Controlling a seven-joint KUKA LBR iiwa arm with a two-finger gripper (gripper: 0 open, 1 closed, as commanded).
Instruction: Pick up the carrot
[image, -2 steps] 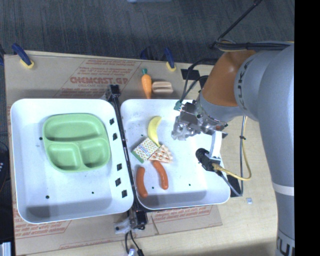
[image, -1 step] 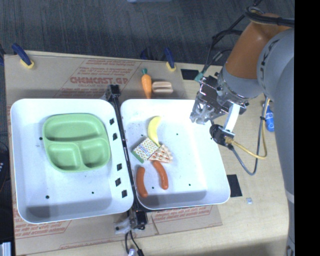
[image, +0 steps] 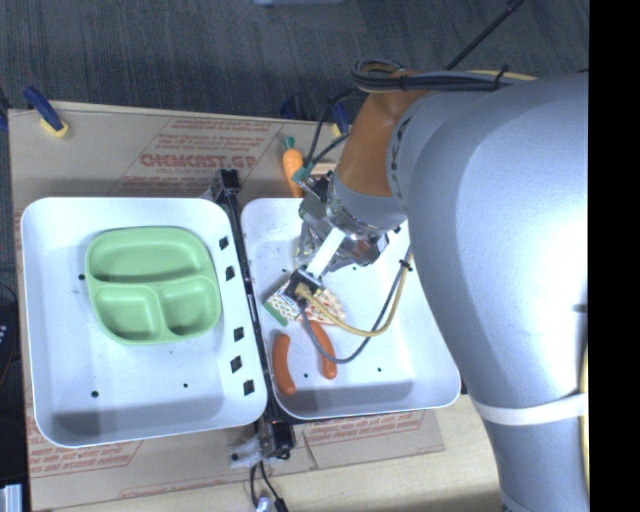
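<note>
An orange carrot (image: 291, 166) with a green top lies at the back rim of the right bin (image: 430, 370), beside the cardboard. My gripper (image: 316, 240) hangs over the back half of that bin, a little in front of the carrot and to its right. The wrist and its bracket cover the gripper from above. Nothing shows between it and the carrot.
In the right bin lie a reddish sausage-shaped piece (image: 283, 362), an orange stick-shaped piece (image: 324, 352) and a small green and white item (image: 281, 307). The left bin (image: 60, 400) holds a green divided plate (image: 153, 284). A black divider (image: 243, 300) runs between the bins.
</note>
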